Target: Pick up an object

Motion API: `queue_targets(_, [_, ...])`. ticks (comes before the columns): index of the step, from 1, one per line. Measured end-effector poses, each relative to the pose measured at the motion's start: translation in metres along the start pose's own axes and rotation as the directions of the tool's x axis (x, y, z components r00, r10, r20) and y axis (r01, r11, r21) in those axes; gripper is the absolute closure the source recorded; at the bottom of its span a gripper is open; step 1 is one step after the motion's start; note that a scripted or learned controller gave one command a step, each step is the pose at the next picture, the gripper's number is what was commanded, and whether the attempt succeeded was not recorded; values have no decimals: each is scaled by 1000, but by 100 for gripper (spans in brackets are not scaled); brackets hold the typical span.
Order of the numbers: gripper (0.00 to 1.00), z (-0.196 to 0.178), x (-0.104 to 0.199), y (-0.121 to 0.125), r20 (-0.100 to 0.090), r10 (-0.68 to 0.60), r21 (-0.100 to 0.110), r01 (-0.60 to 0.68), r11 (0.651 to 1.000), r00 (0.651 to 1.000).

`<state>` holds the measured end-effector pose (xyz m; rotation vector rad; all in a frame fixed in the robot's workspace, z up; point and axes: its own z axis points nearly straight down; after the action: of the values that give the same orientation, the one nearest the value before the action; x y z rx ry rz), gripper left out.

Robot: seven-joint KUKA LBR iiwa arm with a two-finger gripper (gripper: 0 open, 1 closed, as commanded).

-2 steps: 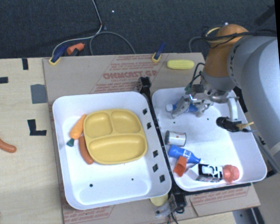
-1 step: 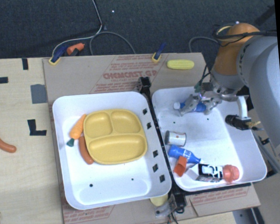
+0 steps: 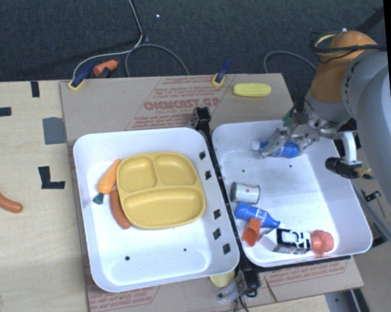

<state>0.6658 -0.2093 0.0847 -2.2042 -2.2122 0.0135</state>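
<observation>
- Your arm's wrist covers most of the claw point(image 3: 271, 145), so the fingertips look blurry.
- Claw touches a blue object point(image 3: 288, 150) in the right bin point(image 3: 335, 194); can't tell if it's clenched.

Yellow tray point(image 3: 161, 190) crowds left bin point(image 3: 158, 267), front floor open

blue object point(image 3: 287, 150) | lying flat | right bin point(image 3: 335, 194) far end | at pincer point(image 3: 271, 145) tip

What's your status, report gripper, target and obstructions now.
Gripper low in right bin, at blue object; grasp unconfirmed. Silver can, blue bottle nearer the front, apart. Nothing blocking.
</observation>
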Motion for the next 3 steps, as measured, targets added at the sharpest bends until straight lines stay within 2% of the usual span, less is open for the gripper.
queue_targets(1, [100,-9,0,-1,3,-3,5,3,1000,1000])
queue_targets(2, [100,-104,84,4,5,-5,-29,5,1000,1000])
queue_targets(3, [100,-104,133,-61,5,-1,-16,1,1000,1000])
